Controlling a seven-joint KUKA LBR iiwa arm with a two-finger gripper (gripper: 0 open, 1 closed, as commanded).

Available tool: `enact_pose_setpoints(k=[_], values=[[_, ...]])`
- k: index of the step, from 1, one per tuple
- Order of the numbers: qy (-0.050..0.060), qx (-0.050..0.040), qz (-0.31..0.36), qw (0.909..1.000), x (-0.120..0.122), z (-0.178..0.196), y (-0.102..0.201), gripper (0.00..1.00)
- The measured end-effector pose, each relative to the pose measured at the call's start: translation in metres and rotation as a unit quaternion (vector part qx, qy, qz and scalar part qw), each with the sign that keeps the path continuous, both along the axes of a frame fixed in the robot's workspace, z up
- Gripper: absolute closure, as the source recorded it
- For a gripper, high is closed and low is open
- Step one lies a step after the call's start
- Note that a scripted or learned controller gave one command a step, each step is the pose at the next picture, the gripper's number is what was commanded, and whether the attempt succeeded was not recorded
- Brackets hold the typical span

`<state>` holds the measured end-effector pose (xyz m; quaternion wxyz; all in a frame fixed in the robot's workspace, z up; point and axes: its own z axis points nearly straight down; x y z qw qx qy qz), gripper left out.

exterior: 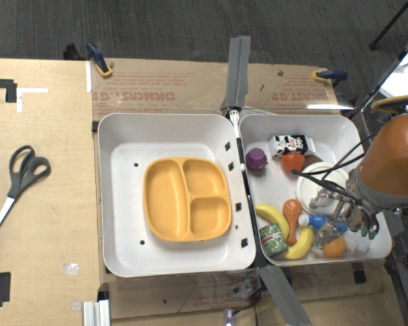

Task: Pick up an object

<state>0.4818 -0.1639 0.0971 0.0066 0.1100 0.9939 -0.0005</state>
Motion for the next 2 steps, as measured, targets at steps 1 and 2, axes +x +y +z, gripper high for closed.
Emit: enact_pose_setpoints(k=[1,2], values=[[-0.001,-0.0006,0.026,0.9997,0.001,0.000,-0.020,0.00],[0.004,0.0008,-0.033,0.9994,0.031,0.100,-0.058,0.00]])
